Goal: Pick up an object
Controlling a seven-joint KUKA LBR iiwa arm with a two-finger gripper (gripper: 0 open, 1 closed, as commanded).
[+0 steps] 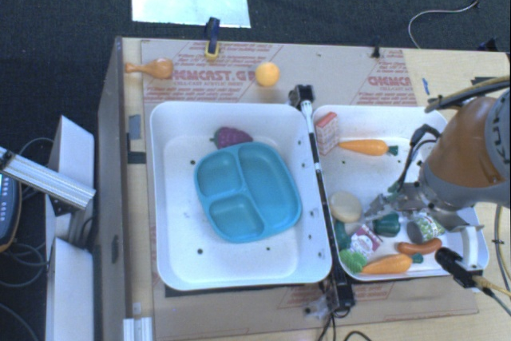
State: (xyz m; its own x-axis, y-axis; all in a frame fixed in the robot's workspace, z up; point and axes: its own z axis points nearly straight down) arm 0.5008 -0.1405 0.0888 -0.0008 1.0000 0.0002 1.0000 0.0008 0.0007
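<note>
Red "CHEMCAST" lettering — upside down — on the bench board [239,64]

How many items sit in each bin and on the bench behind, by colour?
Orange: 4 - carrot, carrot, ball, drumstick
Blue: 1 - divided plate
Purple: 1 - grapes
Cream: 1 - round piece
Red-white: 1 - carton
Total: 8; the clutter by the hand is left uncounted.
</note>
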